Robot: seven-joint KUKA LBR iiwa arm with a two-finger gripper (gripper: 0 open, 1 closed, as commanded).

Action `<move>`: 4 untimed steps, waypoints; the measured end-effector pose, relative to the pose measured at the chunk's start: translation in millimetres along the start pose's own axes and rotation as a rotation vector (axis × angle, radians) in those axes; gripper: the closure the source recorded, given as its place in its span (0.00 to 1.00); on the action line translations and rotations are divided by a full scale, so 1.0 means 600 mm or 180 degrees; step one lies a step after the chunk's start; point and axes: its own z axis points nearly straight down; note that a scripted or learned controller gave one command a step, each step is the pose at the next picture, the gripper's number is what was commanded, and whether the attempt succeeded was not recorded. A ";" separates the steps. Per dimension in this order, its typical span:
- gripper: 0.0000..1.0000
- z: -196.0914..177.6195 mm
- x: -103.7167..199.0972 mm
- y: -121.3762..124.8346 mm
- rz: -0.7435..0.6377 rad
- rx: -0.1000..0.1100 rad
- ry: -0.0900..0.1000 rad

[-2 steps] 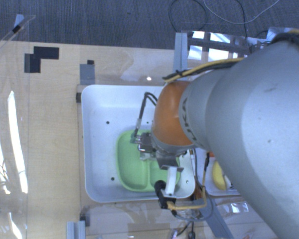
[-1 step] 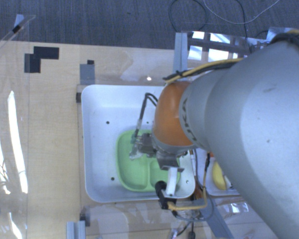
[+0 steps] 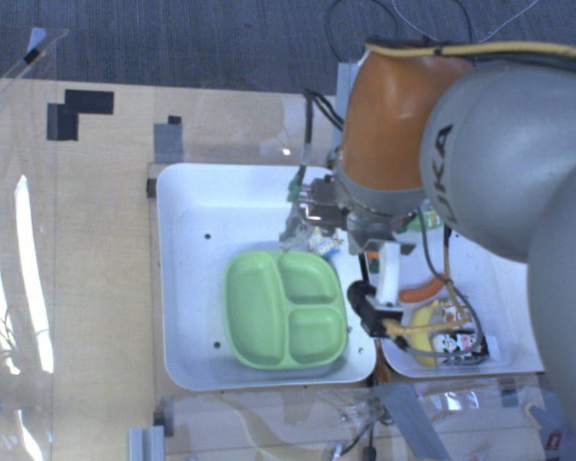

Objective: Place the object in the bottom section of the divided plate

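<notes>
Lighting: bright, even, overhead. Glare: white streaks on bench (image 3: 24, 257) at left; spot above left bin (image 3: 187, 257). Shadows: soft. Arm (image 3: 480, 152): near, slightly blurred.

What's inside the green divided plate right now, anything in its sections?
All three sections of the green divided plate look bare. The gripper hangs at the plate's far rim, and the arm covers whatever lies beneath it there. Toy items lie in the right bin.

"KUKA" lettering, partly visible, black on grey arm (image 3: 499, 152) casing. No other legible text.
</notes>
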 end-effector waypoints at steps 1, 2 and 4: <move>0.00 0.291 0.003 -0.032 -0.0013 -0.0027 0.0010; 1.00 0.274 0.011 -0.029 -0.0028 -0.0042 0.0033; 1.00 0.277 0.006 -0.025 -0.0212 -0.0088 0.0027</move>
